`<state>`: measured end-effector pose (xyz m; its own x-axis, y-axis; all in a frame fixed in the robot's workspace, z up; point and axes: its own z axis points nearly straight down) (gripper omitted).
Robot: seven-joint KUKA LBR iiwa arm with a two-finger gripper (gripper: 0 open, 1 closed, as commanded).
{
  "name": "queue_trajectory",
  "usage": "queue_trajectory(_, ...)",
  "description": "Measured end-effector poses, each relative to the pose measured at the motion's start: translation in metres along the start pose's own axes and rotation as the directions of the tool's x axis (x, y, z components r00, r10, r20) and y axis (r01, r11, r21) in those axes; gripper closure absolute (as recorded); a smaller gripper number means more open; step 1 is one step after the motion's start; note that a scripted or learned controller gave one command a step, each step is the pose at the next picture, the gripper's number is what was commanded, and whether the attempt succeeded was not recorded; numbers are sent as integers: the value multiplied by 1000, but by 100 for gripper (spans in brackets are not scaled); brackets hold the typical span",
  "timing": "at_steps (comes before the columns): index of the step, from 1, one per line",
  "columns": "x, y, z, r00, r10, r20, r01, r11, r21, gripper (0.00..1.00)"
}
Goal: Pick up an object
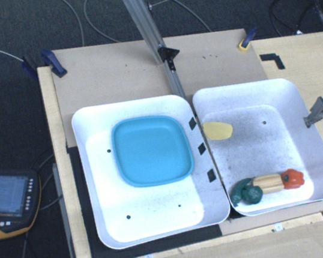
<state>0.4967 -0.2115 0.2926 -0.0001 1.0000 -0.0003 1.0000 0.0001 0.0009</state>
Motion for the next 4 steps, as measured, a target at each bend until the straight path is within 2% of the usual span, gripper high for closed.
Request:
queue_trajectory(1,0,0,0,1000,0,0,0,1000,0,0)
queue_trajectory(3,9,7,109,1000,-1,-2,1,1000,5,0)
queue_trajectory(4,14,2,170,1000,0,-2,0,1000,6,0)
